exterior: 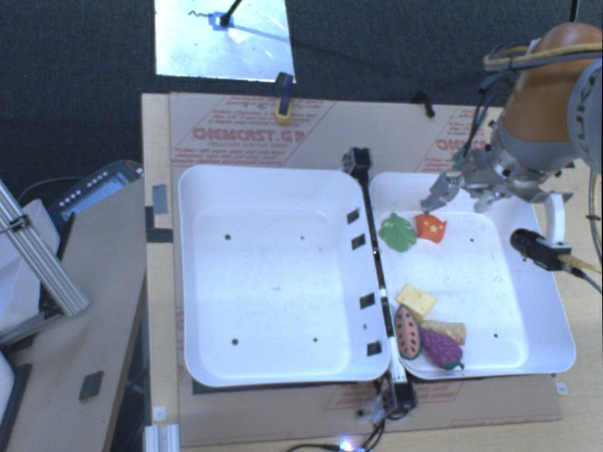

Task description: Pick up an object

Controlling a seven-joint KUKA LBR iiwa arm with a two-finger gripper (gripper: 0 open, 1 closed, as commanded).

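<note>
Can't tell how the gripper (443, 196) is set, it's hanging just above the orange piece (431, 227) in the right bin (528, 347), and the green piece (398, 233) touching it could easily get knocked.

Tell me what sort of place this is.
Probably a robotics lab bench set up for pick-up trials: two shallow white bins sit side by side on a board, toy food like the green piece lies in the right one, and a robot arm's gripper reaches in.
</note>
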